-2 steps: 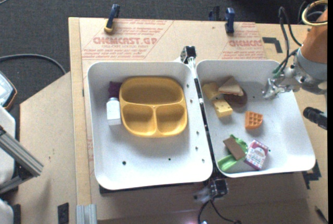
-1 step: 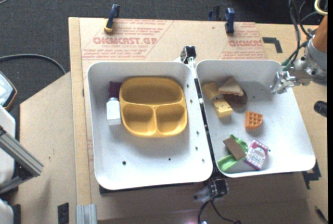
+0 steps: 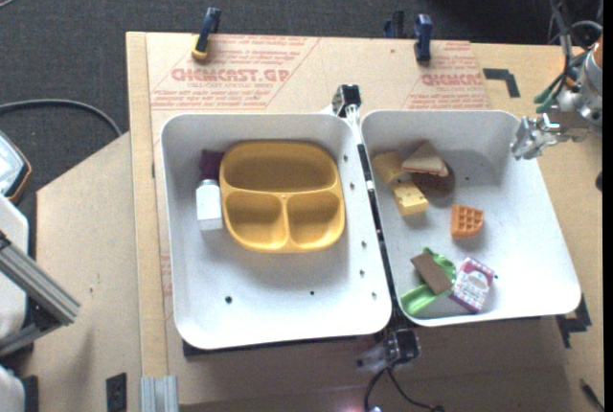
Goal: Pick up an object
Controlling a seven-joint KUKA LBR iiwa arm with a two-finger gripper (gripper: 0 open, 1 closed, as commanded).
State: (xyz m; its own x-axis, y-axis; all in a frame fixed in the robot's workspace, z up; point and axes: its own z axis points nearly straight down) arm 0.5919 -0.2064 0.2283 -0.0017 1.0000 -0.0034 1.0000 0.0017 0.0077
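The claw (image 3: 525, 140) hangs over the right bin's (image 3: 536, 209) rim at about two o'clock, gripping nothing, though I cannot tell how it is set. Inside that bin lie a waffle (image 3: 466, 220) near the centre, a cheese wedge (image 3: 411, 199) at nine o'clock, and a sandwich (image 3: 426, 163) at eleven. The left bin (image 3: 182, 209) holds a yellow divided tray (image 3: 282, 194).

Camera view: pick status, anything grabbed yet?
Done: nothing looks picked. The waffle, cheese wedge and sandwich all lie on the floor of the right bin.
In hand: nothing. The end effector sits at that bin's upper right rim, apart from every item.
Left: move in over an item, descend, grasp and lift.
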